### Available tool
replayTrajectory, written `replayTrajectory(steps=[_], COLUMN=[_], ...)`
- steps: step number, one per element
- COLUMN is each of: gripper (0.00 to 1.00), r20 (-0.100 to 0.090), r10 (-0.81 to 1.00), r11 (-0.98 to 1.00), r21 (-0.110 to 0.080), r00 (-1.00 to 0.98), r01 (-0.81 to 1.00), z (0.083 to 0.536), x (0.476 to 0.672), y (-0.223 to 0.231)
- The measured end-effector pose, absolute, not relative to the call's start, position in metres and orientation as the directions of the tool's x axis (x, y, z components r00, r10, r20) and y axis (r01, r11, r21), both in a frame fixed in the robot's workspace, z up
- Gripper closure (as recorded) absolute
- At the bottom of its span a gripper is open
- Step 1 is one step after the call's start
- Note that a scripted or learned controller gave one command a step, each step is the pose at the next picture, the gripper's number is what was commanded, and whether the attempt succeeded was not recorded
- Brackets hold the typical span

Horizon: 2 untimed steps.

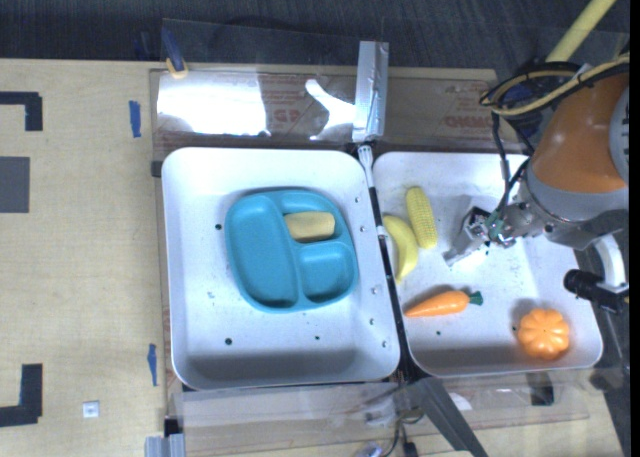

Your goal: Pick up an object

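One carrot [437,304], one corn cob [421,217], one banana [402,245], one pumpkin [543,333]; jaws' state unclear.

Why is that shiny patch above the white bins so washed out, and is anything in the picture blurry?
In the camera view, overhead light glares off the clear plastic sheet behind the left white bin, bleaching it white; the orange toy carrot and blue divided plate look sharp with soft shadows; the grey two-finger gripper appears slightly smeared.

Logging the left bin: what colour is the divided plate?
Light blue plate, seen in the camera view.
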<state>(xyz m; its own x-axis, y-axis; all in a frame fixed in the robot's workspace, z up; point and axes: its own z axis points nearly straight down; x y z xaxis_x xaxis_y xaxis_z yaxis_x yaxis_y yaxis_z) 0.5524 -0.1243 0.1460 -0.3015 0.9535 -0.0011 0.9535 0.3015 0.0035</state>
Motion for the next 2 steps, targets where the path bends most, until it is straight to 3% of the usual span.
replayTrajectory(steps=[1, 2], gripper=[0.0, 1.0], r20=[-0.002, -0.003], r10=[0.925, 0.925], r11=[0.379, 0.38], r21=[0.003, 0.005], r00=[-0.379, -0.38], r01=[0.925, 0.925], z=[0.0999, 0.1094], x=[0.6027, 0.6034], y=[-0.1597, -0.1593])
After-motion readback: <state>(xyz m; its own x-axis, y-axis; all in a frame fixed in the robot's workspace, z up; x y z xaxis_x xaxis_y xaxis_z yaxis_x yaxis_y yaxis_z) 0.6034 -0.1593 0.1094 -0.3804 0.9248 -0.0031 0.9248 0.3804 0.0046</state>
